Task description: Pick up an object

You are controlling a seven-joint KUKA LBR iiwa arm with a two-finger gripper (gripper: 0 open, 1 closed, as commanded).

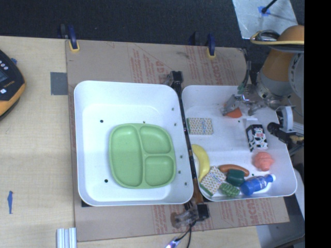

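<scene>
My gripper (pixel 240 105) is down in the far part of the right bin (pixel 217 94), reaching in from the right. A small orange-red object (pixel 234 113) lies directly under its tip, partly hidden by it, and I cannot tell whether it is gripped. Nearer the front of this bin lie a black-and-white cow-patterned toy (pixel 256 137), a pink ball (pixel 263 160), a blue bottle (pixel 256 184), a banana (pixel 201 160), a sausage-like piece (pixel 234 168) and a patterned flat pad (pixel 199 126).
The left bin (pixel 93 102) holds a green divided plate (pixel 142 155). A checkered packet (pixel 212 180) and small green items (pixel 234 180) crowd the right bin's front left corner. A yellow-black device (pixel 8 87) sits at the bench's left edge.
</scene>
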